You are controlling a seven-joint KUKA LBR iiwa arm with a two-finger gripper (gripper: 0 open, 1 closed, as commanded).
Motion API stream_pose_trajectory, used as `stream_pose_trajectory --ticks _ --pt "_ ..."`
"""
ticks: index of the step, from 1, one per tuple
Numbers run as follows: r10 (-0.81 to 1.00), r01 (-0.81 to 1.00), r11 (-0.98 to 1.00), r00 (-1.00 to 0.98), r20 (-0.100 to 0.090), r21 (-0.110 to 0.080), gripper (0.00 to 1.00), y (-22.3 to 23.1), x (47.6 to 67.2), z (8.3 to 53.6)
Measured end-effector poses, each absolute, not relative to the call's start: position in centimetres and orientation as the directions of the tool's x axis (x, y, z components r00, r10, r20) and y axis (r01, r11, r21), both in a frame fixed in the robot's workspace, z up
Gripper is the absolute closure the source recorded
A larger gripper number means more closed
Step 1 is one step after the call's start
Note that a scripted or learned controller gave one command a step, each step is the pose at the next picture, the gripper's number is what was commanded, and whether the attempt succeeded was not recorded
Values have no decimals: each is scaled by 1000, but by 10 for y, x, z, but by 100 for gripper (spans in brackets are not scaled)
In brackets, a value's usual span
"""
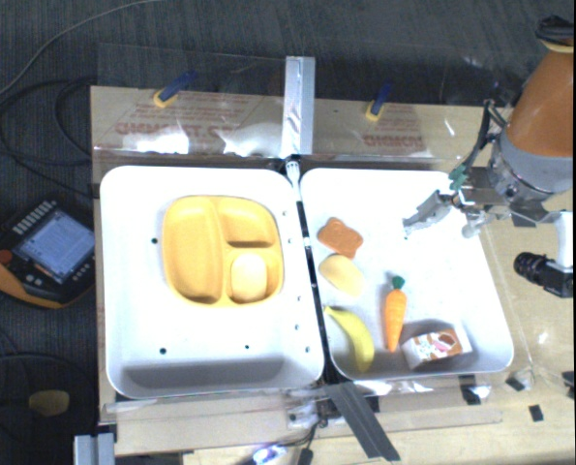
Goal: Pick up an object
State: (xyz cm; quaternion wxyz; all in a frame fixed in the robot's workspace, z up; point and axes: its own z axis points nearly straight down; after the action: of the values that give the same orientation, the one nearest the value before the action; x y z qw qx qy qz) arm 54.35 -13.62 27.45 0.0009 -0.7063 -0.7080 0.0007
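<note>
My gripper (440, 221) hangs over the right side of the right bin (384, 187), with its fingers spread apart and nothing between them. Left of and below it, on the bin floor, lie an orange-brown bread-like piece (340, 235), a pale yellow rounded piece (342, 273), a banana (353, 335), a carrot (394, 316) and a small printed carton (433, 347). The carrot is the closest to the gripper, and none of them touches it.
The left bin (133, 356) holds a yellow divided tray (220, 250). A raised divider (302, 260) separates the two bins. A handheld control unit (45, 250) lies on the floor at the far left. Clips (176, 87) hold plastic sheeting behind the bins.
</note>
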Motion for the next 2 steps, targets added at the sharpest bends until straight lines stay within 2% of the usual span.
stream_pose_trajectory --ticks 1,2 --pt "986 986 168 -168 1 0 0 -196 528 96" --pt "985 985 171 -171 0 0 0 -150 491 93"
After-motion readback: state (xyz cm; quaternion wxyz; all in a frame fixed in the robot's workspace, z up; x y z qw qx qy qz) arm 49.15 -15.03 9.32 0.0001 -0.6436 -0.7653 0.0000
